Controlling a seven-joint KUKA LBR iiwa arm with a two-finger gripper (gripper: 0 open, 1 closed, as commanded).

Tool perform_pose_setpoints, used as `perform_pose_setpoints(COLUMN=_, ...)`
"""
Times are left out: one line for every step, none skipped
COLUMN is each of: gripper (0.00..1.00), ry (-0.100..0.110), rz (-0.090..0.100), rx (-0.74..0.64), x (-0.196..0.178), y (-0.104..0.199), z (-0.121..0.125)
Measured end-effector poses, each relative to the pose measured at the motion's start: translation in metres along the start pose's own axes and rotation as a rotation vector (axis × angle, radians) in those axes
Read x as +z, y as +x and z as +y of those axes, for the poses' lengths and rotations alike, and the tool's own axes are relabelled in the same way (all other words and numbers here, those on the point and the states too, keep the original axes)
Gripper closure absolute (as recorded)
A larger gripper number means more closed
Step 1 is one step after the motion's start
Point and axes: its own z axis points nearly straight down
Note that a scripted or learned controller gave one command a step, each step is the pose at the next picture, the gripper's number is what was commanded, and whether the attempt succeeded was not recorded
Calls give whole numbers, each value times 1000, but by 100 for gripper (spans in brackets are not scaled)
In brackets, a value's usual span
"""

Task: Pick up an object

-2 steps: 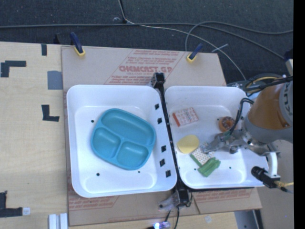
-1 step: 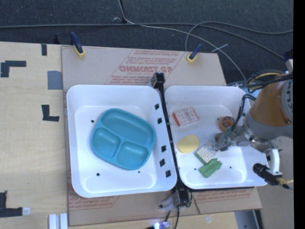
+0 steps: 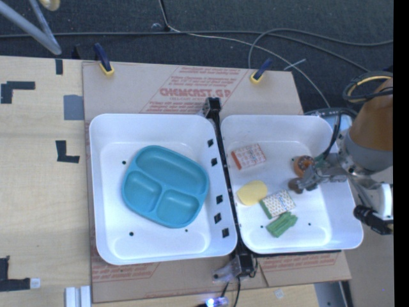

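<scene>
Reaching in from right, end effector point(image 3: 300, 183) sits low in right bin point(image 3: 319, 130); finger state cannot tell (too blurred). Just beside it: orange object point(image 3: 301, 165), checkered packet point(image 3: 278, 203). Yellow piece point(image 3: 252, 192), green item point(image 3: 281, 224), patterned card point(image 3: 248, 156) nearby. Blue tray point(image 3: 165, 185) in left bin point(image 3: 108, 133).

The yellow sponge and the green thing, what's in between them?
In the camera view, a small checkered packet lies between the yellow sponge and the green thing.

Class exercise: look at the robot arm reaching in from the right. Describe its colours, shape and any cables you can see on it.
The arm is thick and rounded, grey with an orange band above the wrist. A dark cable loops along it toward the small, dark grey metal gripper.
</scene>
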Motion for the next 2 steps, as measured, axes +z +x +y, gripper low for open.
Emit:
perform_pose_setpoints(gripper=100, ry=1, rz=0, rx=1, x=-43, y=-3, z=-2)
perform_pose_setpoints(gripper=100, ry=-1, rz=0, rx=-1, x=-105, y=1, z=3)
